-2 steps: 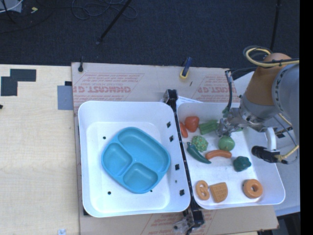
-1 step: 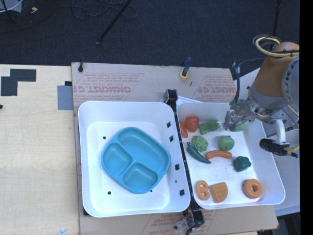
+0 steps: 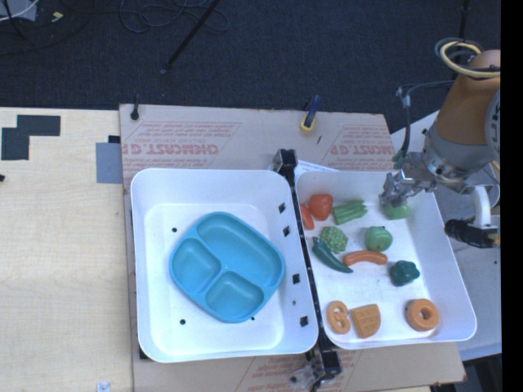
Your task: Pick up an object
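The right bin [image 3: 454, 276] holds several toy foods. Among them are a red tomato [image 3: 319, 206], a light green pepper [image 3: 350, 211], a leafy green piece [image 3: 333, 238], a round green fruit [image 3: 377, 238], a dark green chili [image 3: 329, 256] and an orange carrot [image 3: 364, 258]. Nearer the front lie a dark green pepper [image 3: 404, 273], a pretzel [image 3: 338, 317], an orange cracker [image 3: 366, 320] and a donut [image 3: 422, 314]. My gripper [image 3: 396, 196] hangs over the bin's far right corner. A small green piece [image 3: 399, 211] sits right at its tip, touching or nearly touching it.
The left bin [image 3: 151, 219] carries a blue divided plate [image 3: 226, 265]. A black divider [image 3: 296, 251] separates the two bins. Cardboard lies under both, with a yellow-blue clamp [image 3: 310, 118] at the back. The arm's orange band [image 3: 467, 96] rises at the right.
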Controlling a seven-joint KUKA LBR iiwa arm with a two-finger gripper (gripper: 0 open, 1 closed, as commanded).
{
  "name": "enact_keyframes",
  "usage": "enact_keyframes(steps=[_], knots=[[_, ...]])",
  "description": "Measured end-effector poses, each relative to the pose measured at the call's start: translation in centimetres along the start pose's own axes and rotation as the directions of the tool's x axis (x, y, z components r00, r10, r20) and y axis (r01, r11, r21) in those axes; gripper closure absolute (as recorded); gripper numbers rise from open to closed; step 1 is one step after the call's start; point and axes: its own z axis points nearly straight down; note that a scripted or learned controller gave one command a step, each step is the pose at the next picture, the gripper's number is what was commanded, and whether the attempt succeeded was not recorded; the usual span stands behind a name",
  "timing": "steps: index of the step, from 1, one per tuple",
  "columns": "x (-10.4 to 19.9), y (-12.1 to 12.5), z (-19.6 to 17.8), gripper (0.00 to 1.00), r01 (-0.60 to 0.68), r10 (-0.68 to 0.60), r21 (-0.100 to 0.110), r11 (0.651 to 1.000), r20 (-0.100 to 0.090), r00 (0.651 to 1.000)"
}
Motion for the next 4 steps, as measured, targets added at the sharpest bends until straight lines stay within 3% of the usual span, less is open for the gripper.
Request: enact_keyframes(steps=[1,2,3,4], knots=[[-0.1,0.0,-4.3,1.00,0.000,0.000,0.000,1.000,0.000,1.000],[5.3,-1.3,-3.2,1.00,0.003,-0.003,0.007,1.000,-0.003,1.000],[9.9,-1.9,-4.5,1.00,0.002,-0.002,0.006,1.000,-0.001,1.000],[13.0,-3.7,-3.3,1.00,0.002,-0.002,0.008,1.000,-0.002,1.000]])
